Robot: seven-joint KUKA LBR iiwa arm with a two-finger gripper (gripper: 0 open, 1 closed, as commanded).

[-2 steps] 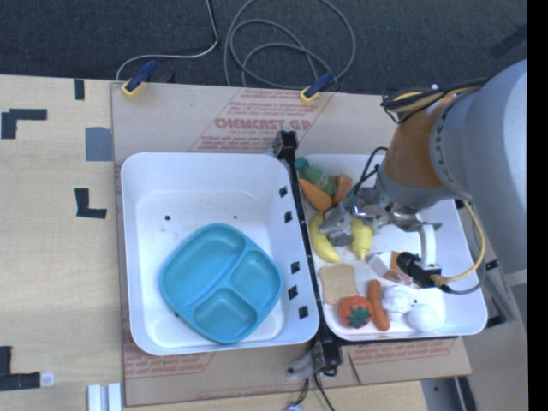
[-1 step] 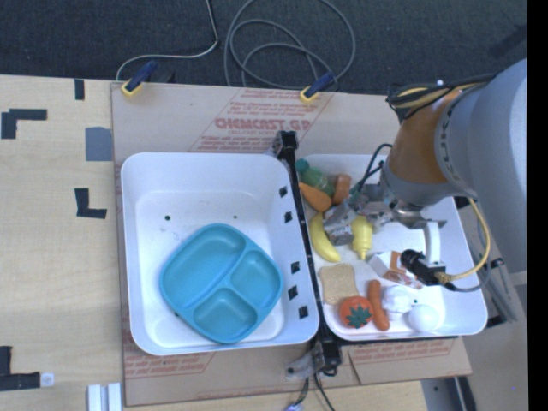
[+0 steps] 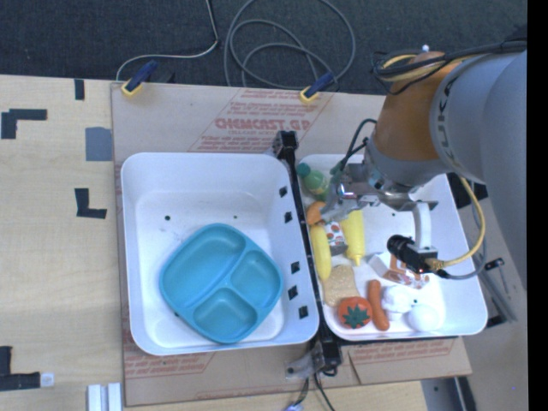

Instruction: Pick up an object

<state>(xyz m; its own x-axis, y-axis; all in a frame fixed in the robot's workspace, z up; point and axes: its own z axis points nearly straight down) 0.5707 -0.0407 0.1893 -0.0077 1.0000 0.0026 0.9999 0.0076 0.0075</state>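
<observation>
Gripper (image 3: 349, 197) (grip unclear) hovers over crowded toy food (image 3: 353, 235) in the right bin (image 3: 467, 311).

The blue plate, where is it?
The blue plate lies in the left bin, toward its front, across the divider from the toy food in the right bin.

Both white bins (image 3: 137, 178) look like smooth moulded plastic with a soft sheen. The blue divided plate (image 3: 221, 282) in the left bin is glossy plastic too. In the right bin, the yellow banana (image 3: 320, 251), the yellow bottle (image 3: 353, 236), the orange carrot (image 3: 378, 304) and the red tomato (image 3: 354, 313) have the even, shiny finish of toy plastic. Under the bins lies a matt brown cardboard sheet (image 3: 205, 122) with red print. The worktop (image 3: 51, 255) shows pale wood grain. The far floor (image 3: 94, 15) looks like dark, rough carpet. The arm (image 3: 492, 118) has smooth grey casing and a satin orange band (image 3: 409, 118).
</observation>
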